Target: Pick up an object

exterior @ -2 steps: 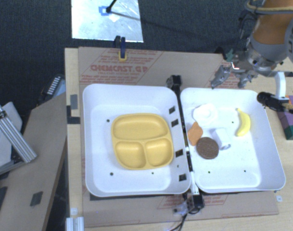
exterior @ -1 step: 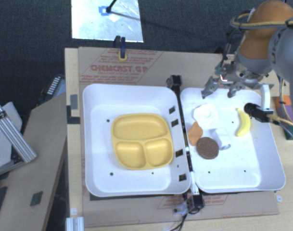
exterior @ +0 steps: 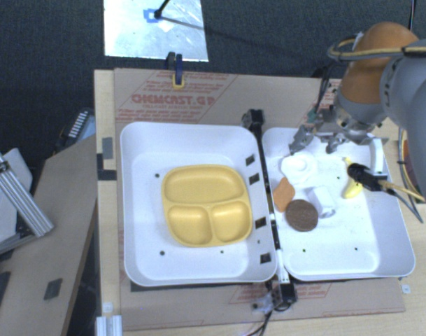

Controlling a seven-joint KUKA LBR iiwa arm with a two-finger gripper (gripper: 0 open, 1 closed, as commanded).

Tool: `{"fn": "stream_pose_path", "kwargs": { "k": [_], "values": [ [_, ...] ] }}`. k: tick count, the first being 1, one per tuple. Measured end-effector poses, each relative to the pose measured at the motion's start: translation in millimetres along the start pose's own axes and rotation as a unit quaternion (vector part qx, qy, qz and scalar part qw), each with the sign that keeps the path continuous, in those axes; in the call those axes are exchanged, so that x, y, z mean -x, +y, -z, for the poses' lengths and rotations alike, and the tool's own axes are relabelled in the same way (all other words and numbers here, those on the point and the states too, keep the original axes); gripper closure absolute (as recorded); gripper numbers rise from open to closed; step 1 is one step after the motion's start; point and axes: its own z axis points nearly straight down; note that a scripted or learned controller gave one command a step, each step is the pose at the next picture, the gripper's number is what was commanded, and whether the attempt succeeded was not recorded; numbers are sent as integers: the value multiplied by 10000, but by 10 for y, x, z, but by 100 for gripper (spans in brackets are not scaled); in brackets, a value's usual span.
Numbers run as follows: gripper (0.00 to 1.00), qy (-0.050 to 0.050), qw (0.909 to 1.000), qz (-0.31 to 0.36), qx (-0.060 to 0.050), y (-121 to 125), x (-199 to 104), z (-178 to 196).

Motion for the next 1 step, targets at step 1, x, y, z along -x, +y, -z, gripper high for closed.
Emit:
{"fn": "stream_pose_path", "kwargs": {
  "k": [1],
  "values": [
    [0, 2, 10000, -1, -4, -56, 77, -569]
  ]
}}
